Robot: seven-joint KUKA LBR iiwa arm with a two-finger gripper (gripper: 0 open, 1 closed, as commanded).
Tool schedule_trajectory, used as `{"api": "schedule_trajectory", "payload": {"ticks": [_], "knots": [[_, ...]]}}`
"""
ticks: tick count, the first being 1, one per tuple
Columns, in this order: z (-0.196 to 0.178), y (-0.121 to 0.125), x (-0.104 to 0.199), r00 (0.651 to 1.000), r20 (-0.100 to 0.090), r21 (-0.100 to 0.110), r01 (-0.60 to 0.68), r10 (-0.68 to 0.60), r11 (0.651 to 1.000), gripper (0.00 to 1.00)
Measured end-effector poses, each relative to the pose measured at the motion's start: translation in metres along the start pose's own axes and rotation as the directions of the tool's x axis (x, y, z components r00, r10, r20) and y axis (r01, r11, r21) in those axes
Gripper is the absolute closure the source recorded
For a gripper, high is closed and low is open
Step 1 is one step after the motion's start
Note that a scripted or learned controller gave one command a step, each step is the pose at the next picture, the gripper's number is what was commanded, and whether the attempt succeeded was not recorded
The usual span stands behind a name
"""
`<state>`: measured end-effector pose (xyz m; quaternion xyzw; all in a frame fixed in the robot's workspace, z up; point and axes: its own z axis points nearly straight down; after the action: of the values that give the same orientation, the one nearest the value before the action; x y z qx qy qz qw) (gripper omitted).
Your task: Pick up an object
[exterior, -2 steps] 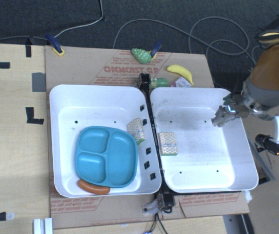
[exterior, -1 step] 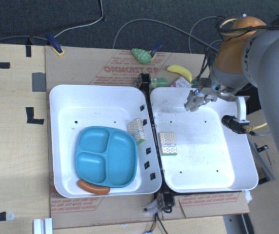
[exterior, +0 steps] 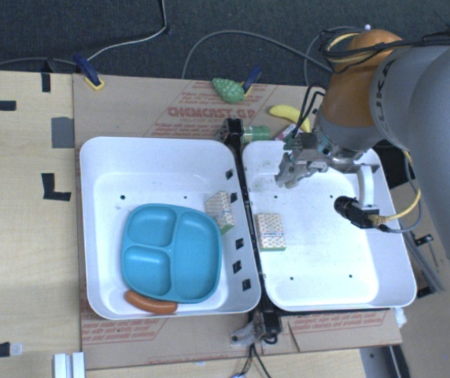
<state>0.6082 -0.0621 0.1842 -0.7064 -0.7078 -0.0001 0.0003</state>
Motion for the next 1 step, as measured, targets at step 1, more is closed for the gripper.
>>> {"api": "schedule_trajectory", "payload": {"ticks": [1], "knots": [[0.0002,-0.0002,-0.0004,1.000,0.001,0.001,0.000,0.000,1.000,0.00]]}}
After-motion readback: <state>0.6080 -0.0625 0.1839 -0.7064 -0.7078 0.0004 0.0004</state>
